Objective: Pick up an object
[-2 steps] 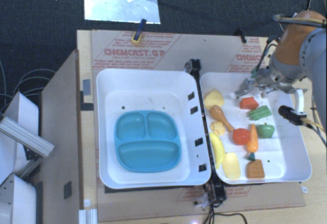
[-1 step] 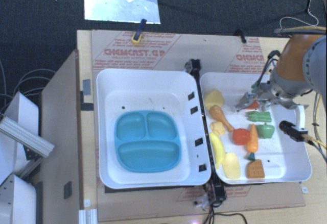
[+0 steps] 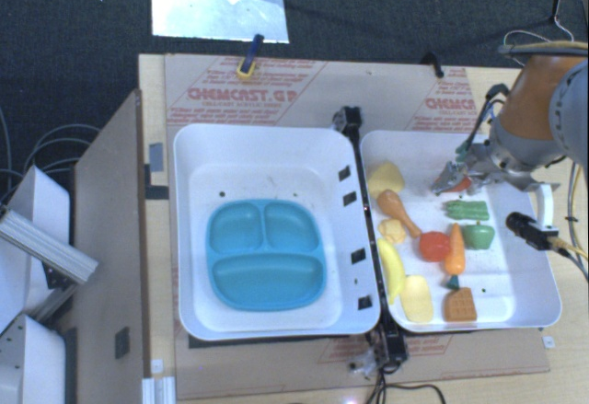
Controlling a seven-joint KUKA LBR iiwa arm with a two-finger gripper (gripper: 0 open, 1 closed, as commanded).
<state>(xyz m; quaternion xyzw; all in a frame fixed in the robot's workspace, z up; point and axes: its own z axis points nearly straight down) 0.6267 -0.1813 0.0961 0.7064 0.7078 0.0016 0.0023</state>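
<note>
The toy food lies in the right bin (image 3: 543, 301), and the piece closest to being picked is a small reddish-orange bit (image 3: 463, 183) at the gripper's (image 3: 451, 181) tip. Taking that bit as the landmark: just below it lies a green ridged pod (image 3: 467, 209), below that a green pepper (image 3: 478, 235) with an orange carrot (image 3: 456, 248) and a red tomato (image 3: 433, 247) beside it. To its left are a yellow lump (image 3: 386, 178) and a brown drumstick (image 3: 398, 210); farther down and left lie a banana (image 3: 391, 269), a pale yellow slab (image 3: 416, 298) and a brown waffle piece (image 3: 459, 305). Well to the left, in the other bin (image 3: 198, 209), rests a blue divided plate (image 3: 266, 253).

The step in hand looks like the grasp itself: the gripper is down low in the upper part of the right bin, tilted toward the left, with the reddish bit at or under its tip. Whether the fingers are spread or closed I cannot tell, nor whether the bit is actually caught or only lying beside them. If it is caught, the next move calls for a straight lift that avoids the green pod; if not, the gripper needs to settle squarely over one piece before closing.
</note>
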